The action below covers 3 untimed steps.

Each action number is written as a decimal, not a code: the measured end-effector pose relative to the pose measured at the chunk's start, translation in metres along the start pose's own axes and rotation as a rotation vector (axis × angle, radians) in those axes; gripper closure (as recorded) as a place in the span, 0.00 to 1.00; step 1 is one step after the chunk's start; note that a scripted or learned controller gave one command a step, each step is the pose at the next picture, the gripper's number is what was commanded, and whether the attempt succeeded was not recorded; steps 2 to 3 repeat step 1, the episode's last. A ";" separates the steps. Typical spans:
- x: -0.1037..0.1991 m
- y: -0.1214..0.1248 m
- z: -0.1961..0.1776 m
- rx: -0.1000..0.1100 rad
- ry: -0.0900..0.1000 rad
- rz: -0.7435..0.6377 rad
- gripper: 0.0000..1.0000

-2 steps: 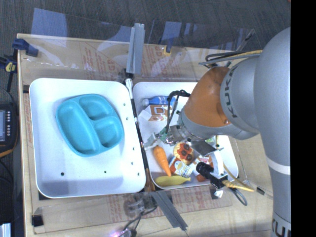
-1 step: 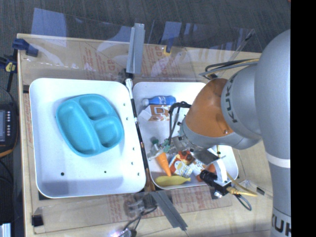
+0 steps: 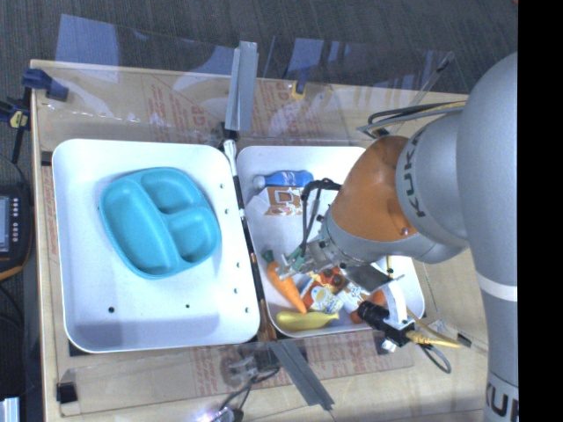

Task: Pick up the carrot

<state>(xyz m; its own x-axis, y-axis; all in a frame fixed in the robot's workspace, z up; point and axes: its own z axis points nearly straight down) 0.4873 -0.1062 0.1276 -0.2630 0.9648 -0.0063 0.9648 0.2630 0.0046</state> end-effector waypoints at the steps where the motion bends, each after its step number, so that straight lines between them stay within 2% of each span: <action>1: 0.051 0.088 -0.064 0.006 0.008 0.075 1.00; 3: 0.051 0.088 -0.064 0.006 0.008 0.075 1.00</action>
